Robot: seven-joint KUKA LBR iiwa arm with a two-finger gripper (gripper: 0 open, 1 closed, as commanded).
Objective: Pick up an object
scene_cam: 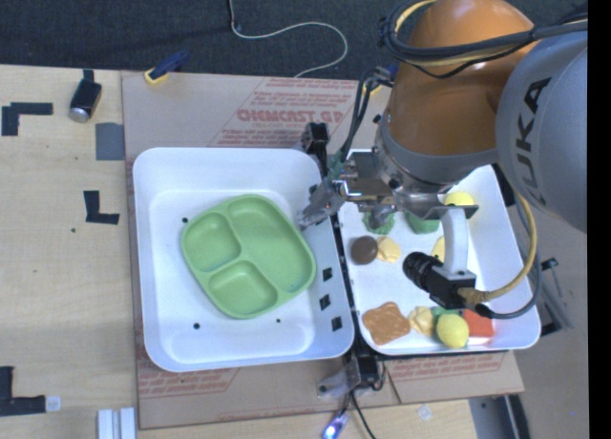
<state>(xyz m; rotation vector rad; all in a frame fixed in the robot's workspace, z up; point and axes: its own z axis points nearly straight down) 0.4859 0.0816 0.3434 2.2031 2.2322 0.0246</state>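
My gripper (399, 216) hangs under the big orange-and-grey wrist (449, 94), low over the back half of the right bin (506, 237). The wrist's body hides its tips. Right below it lie a brown round piece (364, 250) and a small pale yellow piece (389, 250). Green bits (423, 223) show at the gripper's base, partly covered. Along the bin's front edge lie a toast-like slice (385, 323), a yellow lemon (452, 330) and a red piece (480, 325). Another yellow item (460, 200) peeks out behind the wrist.
The left bin (162, 189) holds a green divided plate (248, 254). A black cylinder with a hose (431, 277) juts from the arm above the right bin's middle. The divider between the bins (334, 275) runs just left of the gripper. Cardboard lies under both bins.
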